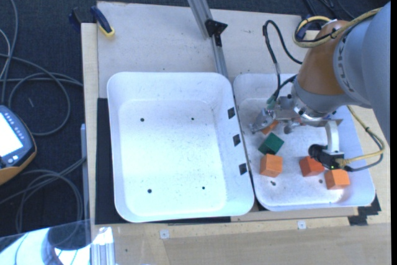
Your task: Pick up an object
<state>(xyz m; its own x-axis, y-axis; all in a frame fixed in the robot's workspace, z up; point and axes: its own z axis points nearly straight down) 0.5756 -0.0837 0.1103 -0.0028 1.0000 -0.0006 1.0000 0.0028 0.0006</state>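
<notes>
My gripper (pixel 271 125) is low in the right bin (pixel 353 133), near its left-centre. It is open, with one fingertip (pixel 256 127) on the left and the other on the right. A small orange block (pixel 268 129) peeks out between them, mostly hidden under the gripper. A dark green block (pixel 271 144) lies just in front of the gripper. An orange cube (pixel 271 166) sits in front of that one. Two more orange blocks (pixel 310 166) (pixel 337 179) rest toward the bin's front right.
The left bin (pixel 124 96) stands beside the right one, their rims touching. A slanted metal pole (pixel 198 0) rises behind the bins. A black cable (pixel 276 49) and yellow cables (pixel 366 161) hang near the wrist. The arm body (pixel 347 59) covers the right bin's back.
</notes>
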